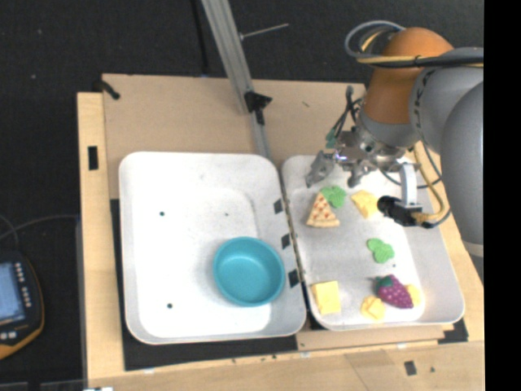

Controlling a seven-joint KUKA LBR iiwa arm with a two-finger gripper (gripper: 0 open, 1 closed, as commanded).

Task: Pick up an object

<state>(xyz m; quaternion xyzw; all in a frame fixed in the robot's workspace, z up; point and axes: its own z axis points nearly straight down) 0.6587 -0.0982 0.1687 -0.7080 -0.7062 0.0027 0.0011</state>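
Tool (335, 172): above right bin's (431, 255) far end, fingers spread, nothing between them
Pizza slice (323, 209): just below tool
Blue bowl (248, 270): left bin (171, 218)

- Worktop (187, 116): tan board, pale edges, under even overhead light.
- Floor (98, 23): dark, black-speckled, on the far and left sides.
- Grey metal pole (229, 47) slants across the far edge.
- Handheld screen unit (15, 296), orange-trimmed, at left on the floor.

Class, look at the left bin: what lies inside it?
Inside the left bin sits one blue bowl, near its front right corner. The bin floor under the bowl is covered, so nothing there can be judged.
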